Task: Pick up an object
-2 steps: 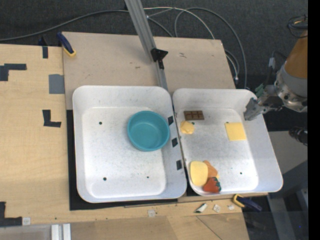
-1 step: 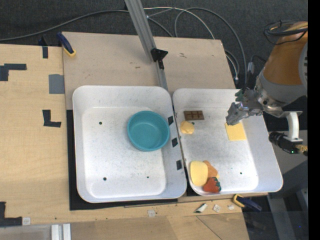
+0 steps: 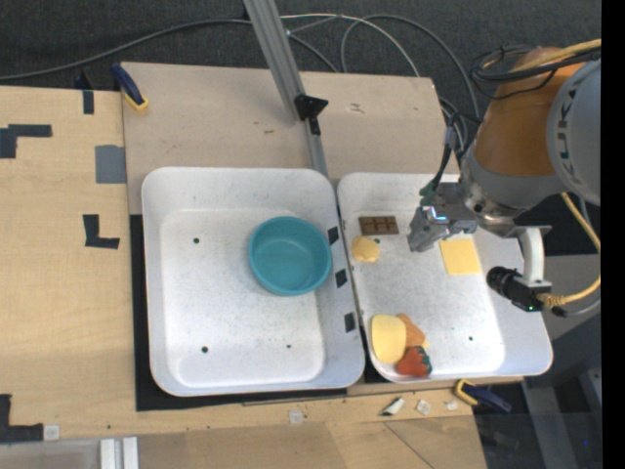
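The gripper (image 3: pixel 426 234) hangs over the upper part of the right bin (image 3: pixel 467 313), right of the frame's middle. It is seen from above at a slant, so whether it is released or clenched cannot be told, and nothing is visibly caught in it. The arm (image 3: pixel 527 135), grey with its orange band, reaches in from the right edge of the frame above it. Just to the right of the gripper, a flat yellow square (image 3: pixel 460 256) lies on the bin floor, its upper left corner close under the tool. Just to the left, a brown block (image 3: pixel 378 226) lies near the bin's upper left corner, and a small yellow lump (image 3: pixel 365 250) sits right below it against the left wall. Farther down, in the lower left corner of the same bin, three pieces huddle together: a larger yellow piece (image 3: pixel 388 338), an orange piece (image 3: pixel 415 334) touching its right side, and a red piece (image 3: pixel 414 362) below them. The left bin (image 3: pixel 195 291), in the middle of the frame, holds a teal bowl (image 3: pixel 289 254), upright, toward its right side. A slanted metal post (image 3: pixel 276 52) rises from the bench (image 3: pixel 215 115) above the bins, and a blue and yellow clamp (image 3: pixel 130 87) grips the bench board at upper left.
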You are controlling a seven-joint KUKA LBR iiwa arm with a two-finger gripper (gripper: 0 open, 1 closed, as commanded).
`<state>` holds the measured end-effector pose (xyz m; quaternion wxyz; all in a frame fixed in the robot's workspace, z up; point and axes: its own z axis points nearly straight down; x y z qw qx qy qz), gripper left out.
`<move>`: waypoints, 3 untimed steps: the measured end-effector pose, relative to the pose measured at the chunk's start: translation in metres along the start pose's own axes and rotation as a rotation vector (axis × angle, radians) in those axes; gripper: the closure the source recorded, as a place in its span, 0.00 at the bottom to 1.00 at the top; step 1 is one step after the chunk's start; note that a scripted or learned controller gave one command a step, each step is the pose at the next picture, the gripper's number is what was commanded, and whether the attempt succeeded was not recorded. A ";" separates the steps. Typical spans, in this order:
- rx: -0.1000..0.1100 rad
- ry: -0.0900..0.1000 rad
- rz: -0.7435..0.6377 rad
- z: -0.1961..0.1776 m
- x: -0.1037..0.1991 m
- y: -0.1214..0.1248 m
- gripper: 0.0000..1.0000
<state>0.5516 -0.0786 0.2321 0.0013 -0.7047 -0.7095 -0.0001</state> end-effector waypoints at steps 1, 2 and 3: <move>-0.001 0.000 -0.001 -0.008 0.057 0.003 1.00; 0.001 -0.001 -0.001 -0.011 0.103 -0.005 1.00; 0.001 -0.001 -0.001 -0.013 0.150 -0.007 1.00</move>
